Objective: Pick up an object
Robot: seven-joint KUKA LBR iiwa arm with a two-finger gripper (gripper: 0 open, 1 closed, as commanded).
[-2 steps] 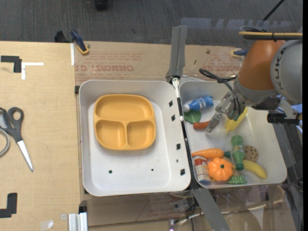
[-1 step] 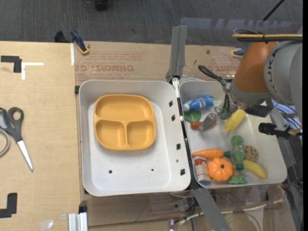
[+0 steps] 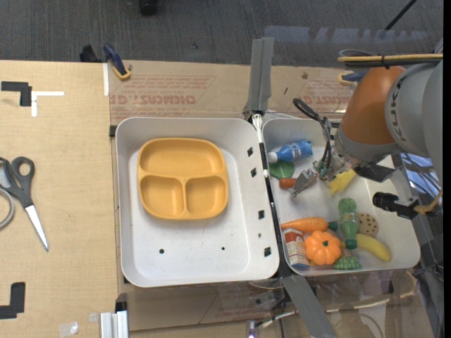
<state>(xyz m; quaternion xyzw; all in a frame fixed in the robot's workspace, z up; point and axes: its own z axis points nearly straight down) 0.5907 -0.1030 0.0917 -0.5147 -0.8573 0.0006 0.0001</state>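
Left to right for you: scissors (image 3: 25, 196) on the bench, well clear of the bins. Left bin (image 3: 190, 263) holds a yellow divided tray (image 3: 183, 177). Right bin (image 3: 405, 255) has the toys: blue bottle (image 3: 292, 151) at the back, carrot (image 3: 304, 224), can (image 3: 295, 248), pumpkin (image 3: 324, 248), green bottle (image 3: 348, 218), cookie (image 3: 367, 223), banana (image 3: 373, 246) in the front. Gripper (image 3: 307, 182) is low over the bin's middle, beside a yellow piece (image 3: 342, 180). Nothing visibly held.
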